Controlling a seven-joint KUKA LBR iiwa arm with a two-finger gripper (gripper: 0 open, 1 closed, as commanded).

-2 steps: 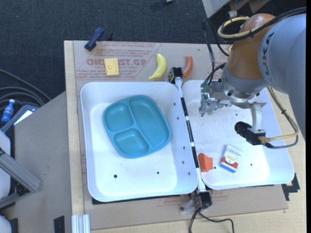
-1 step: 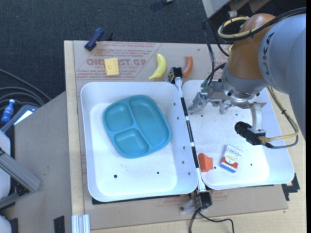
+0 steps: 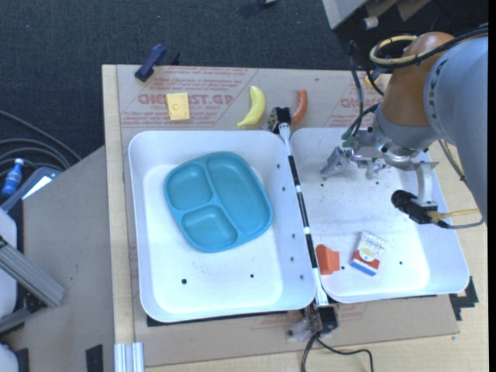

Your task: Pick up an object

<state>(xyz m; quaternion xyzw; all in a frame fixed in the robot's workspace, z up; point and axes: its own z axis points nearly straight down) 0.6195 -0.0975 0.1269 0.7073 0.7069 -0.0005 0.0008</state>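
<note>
The end effector (image 3: 335, 163) is hanging low over the far part of the right bin (image 3: 434, 281), and whether it is spread or pinched I cannot tell. A small carton (image 3: 369, 253) and an orange block (image 3: 327, 259) are lying near that bin's near edge, apart from it. A blue plate (image 3: 218, 200) is sitting in the left bin (image 3: 155, 285). A banana (image 3: 253, 106) is lying on the worktop (image 3: 116, 208) by the far edge.

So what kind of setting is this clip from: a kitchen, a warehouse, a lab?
Most likely a robotics lab test bench: two white bins on a cardboard-covered bench, toy food such as a banana beside them, and loose cables on dark carpet.
</note>
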